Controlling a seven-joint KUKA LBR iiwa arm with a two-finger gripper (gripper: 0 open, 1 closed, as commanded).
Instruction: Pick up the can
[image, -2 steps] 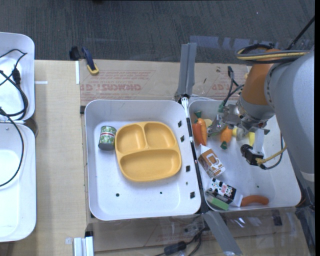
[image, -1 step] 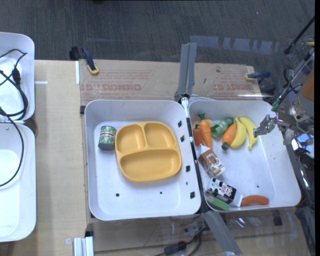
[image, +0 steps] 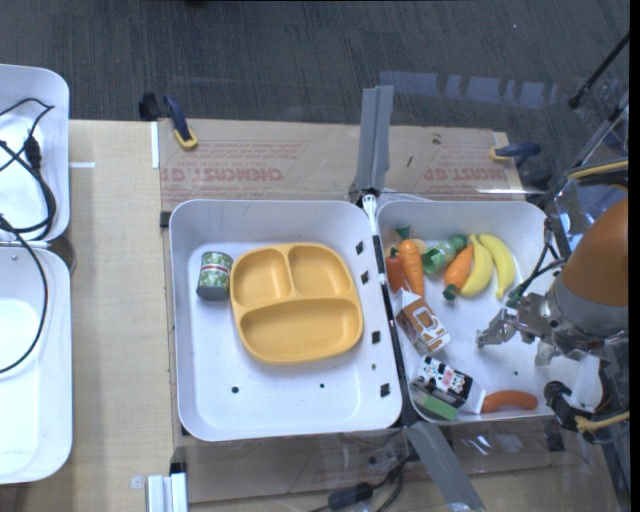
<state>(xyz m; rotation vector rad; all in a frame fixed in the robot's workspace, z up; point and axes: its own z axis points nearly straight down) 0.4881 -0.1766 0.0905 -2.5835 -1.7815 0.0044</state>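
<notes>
In the left bin (image: 190, 390) we see the can (image: 214, 275) lying on its side, touching the left edge of the yellow divided plate (image: 297, 301). In the right bin (image: 520, 215) lie carrots (image: 411, 265), bananas (image: 490, 264), a small box (image: 423, 327) and a sausage (image: 509, 401). The gripper (image: 508, 328) hangs over that bin's right part, well apart from the can, its fingers spread and pinching nothing.
</notes>
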